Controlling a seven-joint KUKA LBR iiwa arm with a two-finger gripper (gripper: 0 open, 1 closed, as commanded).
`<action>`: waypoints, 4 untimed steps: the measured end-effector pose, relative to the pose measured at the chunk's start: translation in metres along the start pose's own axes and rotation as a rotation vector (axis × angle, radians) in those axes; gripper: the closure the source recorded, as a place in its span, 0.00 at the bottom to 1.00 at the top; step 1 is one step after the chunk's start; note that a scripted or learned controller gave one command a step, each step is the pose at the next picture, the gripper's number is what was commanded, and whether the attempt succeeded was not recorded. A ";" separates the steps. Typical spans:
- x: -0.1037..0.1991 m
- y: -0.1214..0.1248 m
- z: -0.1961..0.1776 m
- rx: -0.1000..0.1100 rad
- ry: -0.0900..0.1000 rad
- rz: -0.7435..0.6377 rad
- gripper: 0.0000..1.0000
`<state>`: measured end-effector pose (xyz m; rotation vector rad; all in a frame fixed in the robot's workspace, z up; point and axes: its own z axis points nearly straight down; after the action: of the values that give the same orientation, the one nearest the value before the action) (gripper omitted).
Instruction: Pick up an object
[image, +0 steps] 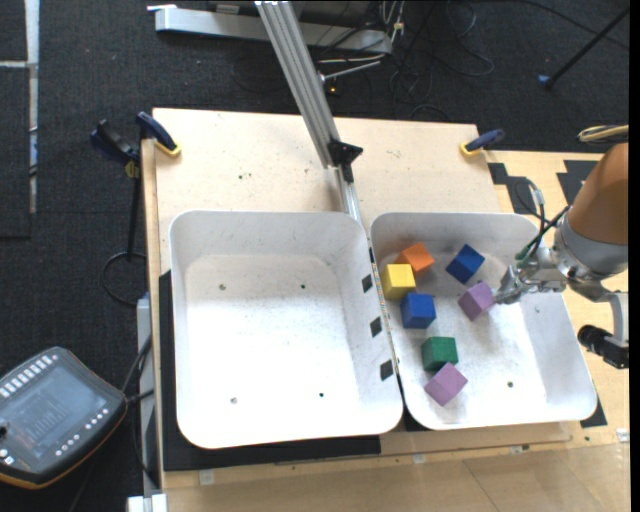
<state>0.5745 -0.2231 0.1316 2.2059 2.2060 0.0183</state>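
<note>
The right bin (560, 385) holds several small blocks: an orange one (418, 258), a yellow one (399, 279), two blue ones (465, 264) (418, 309), a green one (439, 351) and two purple ones (477, 299) (446, 383). My gripper (508, 288) comes in from the right and hangs low over the bin. Its tip is right beside the upper purple block, on that block's right side. The view does not resolve the tip well enough to tell whether it touches the block.
The left bin (190, 300) sits beside the right one on the tan bench. A metal pole (305, 85) slants down to the divide between the bins. Clamps (158, 133) (482, 141) grip the bench's far corners. A pendant (50, 410) lies at the lower left.
</note>
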 end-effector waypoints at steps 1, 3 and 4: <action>-0.001 0.008 -0.063 0.016 0.004 -0.003 1.00; -0.002 0.013 -0.148 0.017 0.004 -0.003 1.00; 0.058 0.028 -0.134 0.023 0.009 -0.009 1.00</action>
<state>0.5995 -0.1645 0.2663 2.2123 2.2317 0.0021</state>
